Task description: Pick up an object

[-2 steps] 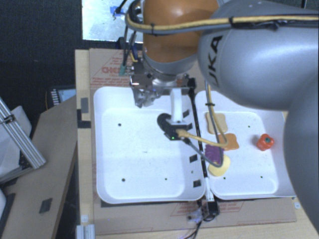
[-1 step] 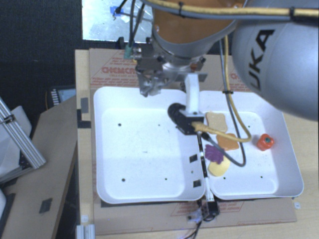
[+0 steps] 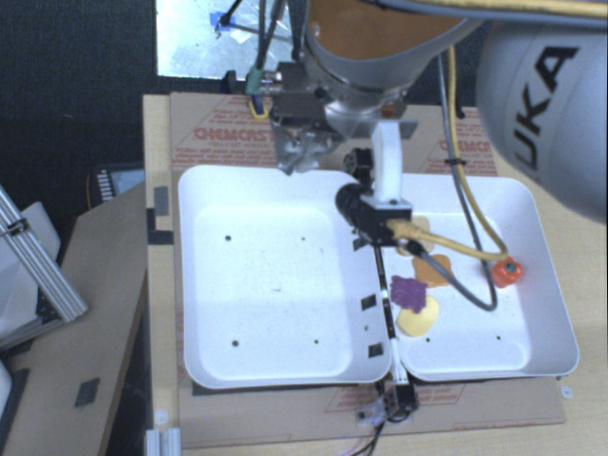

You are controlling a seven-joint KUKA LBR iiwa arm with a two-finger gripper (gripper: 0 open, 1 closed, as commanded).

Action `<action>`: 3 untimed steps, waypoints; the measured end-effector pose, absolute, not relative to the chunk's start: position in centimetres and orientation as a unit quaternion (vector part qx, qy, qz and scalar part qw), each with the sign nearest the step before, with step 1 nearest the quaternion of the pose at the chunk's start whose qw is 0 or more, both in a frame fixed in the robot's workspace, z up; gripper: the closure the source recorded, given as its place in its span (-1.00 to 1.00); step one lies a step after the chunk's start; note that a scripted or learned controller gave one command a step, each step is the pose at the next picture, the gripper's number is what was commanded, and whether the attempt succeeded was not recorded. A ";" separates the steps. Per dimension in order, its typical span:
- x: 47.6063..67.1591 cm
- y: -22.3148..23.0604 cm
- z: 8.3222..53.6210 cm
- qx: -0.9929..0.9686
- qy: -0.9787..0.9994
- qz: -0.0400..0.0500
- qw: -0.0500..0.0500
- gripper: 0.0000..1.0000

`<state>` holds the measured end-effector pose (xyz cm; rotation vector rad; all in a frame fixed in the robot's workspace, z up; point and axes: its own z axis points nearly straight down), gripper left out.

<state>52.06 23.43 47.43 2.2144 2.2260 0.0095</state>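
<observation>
Purple ragged piece (image 3: 409,293) touches a smooth yellow disc (image 3: 418,319) in the right bin (image 3: 537,345); claw (image 3: 299,155) state cannot be told.

Bright, even light from above. White bins (image 3: 266,283) near clipping, shadows in them faint. Glare patch (image 3: 214,22) top left, dark surround. Arm (image 3: 541,93) close to the lens, soft; pincer (image 3: 302,155) blurred. Whole frame low-res, slightly grainy.
</observation>
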 end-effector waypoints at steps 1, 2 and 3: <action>54.4 23.4 53.9 0.706 0.708 0.004 0.002 1.00; 54.3 23.4 54.7 0.705 0.709 0.003 0.001 1.00; 54.3 23.5 55.8 0.704 0.710 0.004 0.001 1.00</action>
